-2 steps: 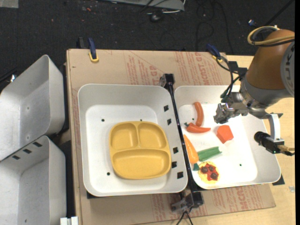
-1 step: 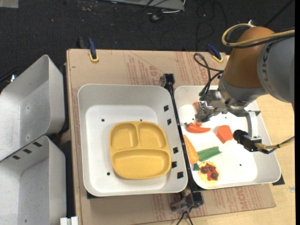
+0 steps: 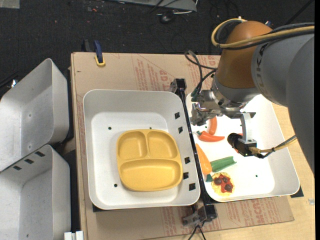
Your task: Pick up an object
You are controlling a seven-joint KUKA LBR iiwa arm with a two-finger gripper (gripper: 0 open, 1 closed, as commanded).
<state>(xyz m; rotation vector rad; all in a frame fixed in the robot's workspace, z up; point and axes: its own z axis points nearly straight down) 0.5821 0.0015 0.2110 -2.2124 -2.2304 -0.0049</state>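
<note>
My gripper [image 3: 201, 115] hangs low over the upper left corner of the right bin [image 3: 280, 179], close to the wall between the two bins. Just right of it lies an orange-red toy pepper [image 3: 213, 126], with a red piece [image 3: 212, 138] below it. Further down along the bin's left side lie an orange carrot [image 3: 203, 157], a green bean-like piece [image 3: 222, 161] and a small yellow pizza slice with red toppings [image 3: 222, 182]. Nothing shows in the gripper's grasp.
The left bin [image 3: 100, 114] holds a yellow divided plate [image 3: 149, 160]. A black part on a cable [image 3: 241, 144] hangs from the arm over the middle of the right bin. White bare floor shows on that bin's right side. Grey containers [image 3: 30, 114] stand at the far left.
</note>
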